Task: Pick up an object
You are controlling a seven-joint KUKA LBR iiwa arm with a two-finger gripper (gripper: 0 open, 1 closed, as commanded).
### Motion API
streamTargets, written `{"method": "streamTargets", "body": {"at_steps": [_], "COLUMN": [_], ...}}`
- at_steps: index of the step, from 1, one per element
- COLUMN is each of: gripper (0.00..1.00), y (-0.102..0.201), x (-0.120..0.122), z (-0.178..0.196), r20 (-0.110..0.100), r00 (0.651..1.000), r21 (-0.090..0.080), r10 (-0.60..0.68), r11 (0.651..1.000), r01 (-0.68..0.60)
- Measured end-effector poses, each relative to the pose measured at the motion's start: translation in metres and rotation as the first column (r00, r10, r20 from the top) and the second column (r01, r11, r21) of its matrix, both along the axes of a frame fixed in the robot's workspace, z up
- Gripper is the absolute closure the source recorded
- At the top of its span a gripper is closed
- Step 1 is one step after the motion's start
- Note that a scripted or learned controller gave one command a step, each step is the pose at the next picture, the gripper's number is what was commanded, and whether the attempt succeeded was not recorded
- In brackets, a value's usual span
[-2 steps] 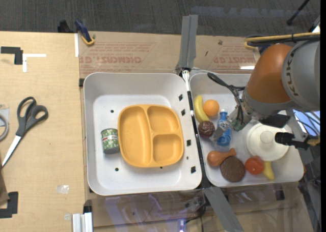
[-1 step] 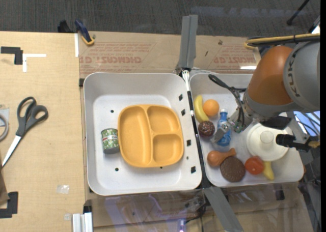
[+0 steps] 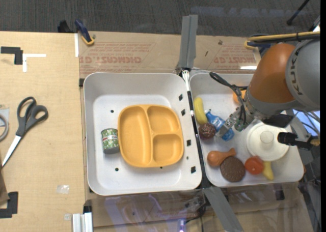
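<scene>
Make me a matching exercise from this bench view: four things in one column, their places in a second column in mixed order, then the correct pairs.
Things:
1. scissors
2. yellow divided plate
3. small green can
4. banana

Places:
A. in the right bin, near its left wall
B. on the bench left of both bins
C. middle of the left bin
D. in the left bin, just left of the plate

Pairs: 1-B, 2-C, 3-D, 4-A
</scene>
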State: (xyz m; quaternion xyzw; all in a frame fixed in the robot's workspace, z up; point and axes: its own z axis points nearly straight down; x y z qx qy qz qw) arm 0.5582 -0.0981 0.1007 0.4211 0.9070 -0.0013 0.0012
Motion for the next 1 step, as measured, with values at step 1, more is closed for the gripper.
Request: {"method": "streamTargets", "body": {"at_steps": [1], "gripper": [1.0], "y": [0.048], "x": [0.0041], "z": [0.1174], "r20": [0.0], "r00": [0.99], "r21": [0.002], "r10": [-0.143], "r11": [0.99], "r01": [0.143]}}
